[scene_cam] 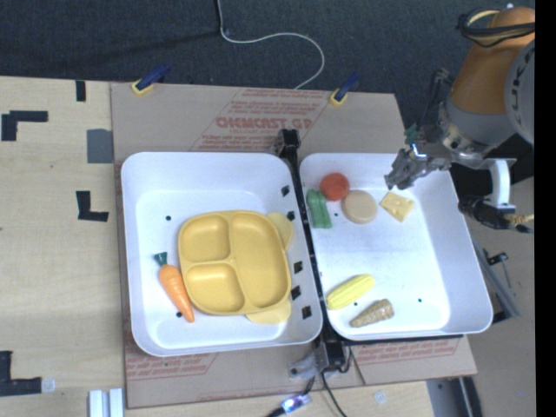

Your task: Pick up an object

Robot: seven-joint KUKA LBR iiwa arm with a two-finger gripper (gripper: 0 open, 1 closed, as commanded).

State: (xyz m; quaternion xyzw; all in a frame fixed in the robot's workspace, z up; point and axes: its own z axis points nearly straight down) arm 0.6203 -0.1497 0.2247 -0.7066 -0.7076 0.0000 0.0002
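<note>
Nearest to me, at the front of the right white bin (pixel 452 320), lie a tan cone-shaped toy (pixel 372 313) and a yellow plastic corn cob (pixel 349 290). Farther back sit a yellow cheese wedge (pixel 397 206), a beige round bun (pixel 359 207), a red tomato (pixel 334 184) and a green vegetable piece (pixel 317 209). The gripper (pixel 404 174) hangs low at the back of that bin, just beside the cheese wedge, the likeliest target. Whether its tips are spread or closed, I cannot tell; nothing visibly sits between them. Coming down off-centre, it could nudge the wedge into the bun or bin wall. The left white bin (pixel 139 233) holds a yellow divided plate (pixel 233 261) and an orange toy carrot (pixel 176 291).
</note>
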